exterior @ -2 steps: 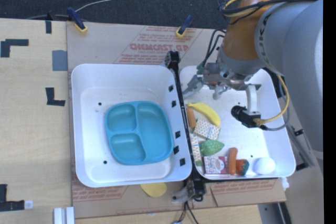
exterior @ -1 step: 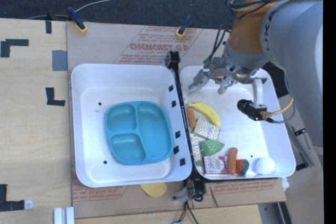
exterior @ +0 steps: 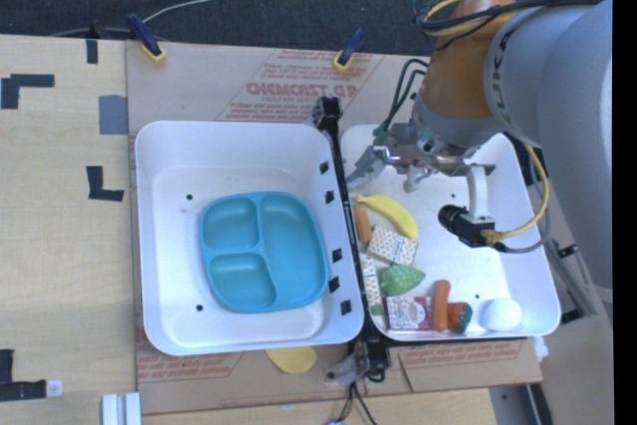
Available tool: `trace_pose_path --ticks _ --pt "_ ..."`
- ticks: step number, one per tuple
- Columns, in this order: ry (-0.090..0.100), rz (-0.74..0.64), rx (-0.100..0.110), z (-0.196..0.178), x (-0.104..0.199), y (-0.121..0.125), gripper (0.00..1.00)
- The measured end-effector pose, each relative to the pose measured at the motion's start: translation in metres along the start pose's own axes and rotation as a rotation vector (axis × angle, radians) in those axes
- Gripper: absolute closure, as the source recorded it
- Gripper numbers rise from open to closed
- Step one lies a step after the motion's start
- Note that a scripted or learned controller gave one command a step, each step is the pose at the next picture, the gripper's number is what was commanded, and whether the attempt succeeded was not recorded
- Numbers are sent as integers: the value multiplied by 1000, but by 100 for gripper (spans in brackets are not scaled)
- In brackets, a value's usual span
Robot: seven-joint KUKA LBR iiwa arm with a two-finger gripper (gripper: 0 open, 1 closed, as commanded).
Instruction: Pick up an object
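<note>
Camera view shows the gripper (exterior: 390, 166) hanging with fingers spread and holding nothing, just above the banana (exterior: 388, 213) in the right bin (exterior: 528, 259). Judging by this, nothing is picked up yet; descending, closing and lifting remain.

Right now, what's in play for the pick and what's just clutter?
In play:
end effector, above the right bin
banana
green leaf piece
carrot
white ball

Lying about:
blue divided plate, in the left bin
yellow clamps
yellow disc
</note>
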State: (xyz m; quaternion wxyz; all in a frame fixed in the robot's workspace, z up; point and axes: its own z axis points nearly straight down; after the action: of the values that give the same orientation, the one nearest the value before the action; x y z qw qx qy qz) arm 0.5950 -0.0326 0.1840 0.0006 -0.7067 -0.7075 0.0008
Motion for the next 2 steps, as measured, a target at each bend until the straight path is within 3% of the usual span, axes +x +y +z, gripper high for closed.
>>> trace_pose_path --ticks 1,2 --pt "0 0 0 0 -15 -2 0" --pt "-1 1 -8 96 -65 19 0"
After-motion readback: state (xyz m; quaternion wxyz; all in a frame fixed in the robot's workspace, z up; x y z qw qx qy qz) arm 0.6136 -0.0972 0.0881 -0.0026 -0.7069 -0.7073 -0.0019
